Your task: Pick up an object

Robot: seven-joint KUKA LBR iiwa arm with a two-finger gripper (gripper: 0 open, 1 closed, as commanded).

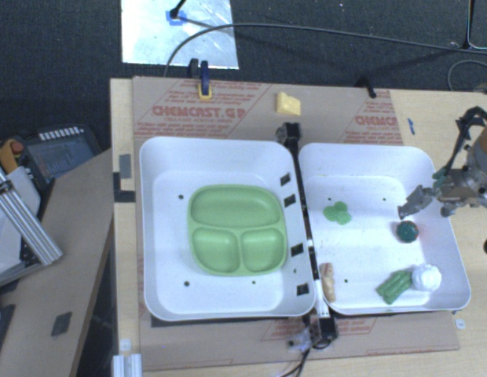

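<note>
Two white bins sit side by side, and the right bin [361, 179] is our landmark: along its right rim the gripper [412, 203] hangs with fingers spread apart, clamped on nothing. Just below those fingertips sits a dark green ball [406, 231]; a green bottle [404, 283] lies near the bin's front right corner, a green leafy piece [336, 212] toward its left.

A single fixed camera looks down at a slant, seemingly from some height, over both white bins [228, 154].
</note>
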